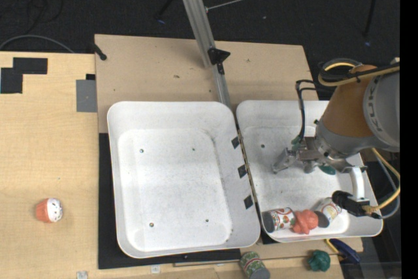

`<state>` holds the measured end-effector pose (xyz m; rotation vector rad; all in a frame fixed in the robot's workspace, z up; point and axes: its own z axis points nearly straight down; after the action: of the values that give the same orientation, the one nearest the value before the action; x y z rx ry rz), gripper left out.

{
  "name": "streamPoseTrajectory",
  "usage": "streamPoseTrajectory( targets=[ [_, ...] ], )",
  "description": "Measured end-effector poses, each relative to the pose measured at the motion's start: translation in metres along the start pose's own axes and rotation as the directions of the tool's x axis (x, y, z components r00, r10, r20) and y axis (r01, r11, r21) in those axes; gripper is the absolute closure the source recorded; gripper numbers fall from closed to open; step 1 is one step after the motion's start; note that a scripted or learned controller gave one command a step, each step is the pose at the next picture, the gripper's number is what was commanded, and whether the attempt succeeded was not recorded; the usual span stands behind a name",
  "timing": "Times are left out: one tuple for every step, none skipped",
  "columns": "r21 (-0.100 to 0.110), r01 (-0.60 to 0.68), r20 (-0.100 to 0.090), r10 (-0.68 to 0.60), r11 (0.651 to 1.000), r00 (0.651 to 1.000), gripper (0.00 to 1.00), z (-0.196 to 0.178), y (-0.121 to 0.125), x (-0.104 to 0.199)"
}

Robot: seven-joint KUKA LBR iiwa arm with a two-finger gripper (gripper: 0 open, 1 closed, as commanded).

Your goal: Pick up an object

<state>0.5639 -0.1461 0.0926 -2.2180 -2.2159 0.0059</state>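
While the arm (356, 117) hangs over the right bin (268, 117), the stuff worth grabbing sits bunched along that bin's near edge — a small can with a red and white label (279, 219) lying on its side, a lumpy red-orange toy (304, 221) touching it, and a second little can (329, 212) just beside that. The gripper (282, 164) is low over the bin floor, well apart from that cluster, with nothing between its fingers; can't tell if they're spread or pressed together. Plenty of bare room — the left bin (124, 121) is all speckled white plastic with rounded corners. A green blob (319, 261) and another can (253, 264) sit outside the near rim, and a red and white ball (49, 210) lies on the light wood bench (39, 140) far left.
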Motion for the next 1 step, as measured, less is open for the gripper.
streamPoseTrajectory(
  targets=[
    [-0.002, -0.005, 0.001, 0.005, 1.000, 1.000, 1.00, -0.0124, 0.0001, -0.0019]
  ],
)
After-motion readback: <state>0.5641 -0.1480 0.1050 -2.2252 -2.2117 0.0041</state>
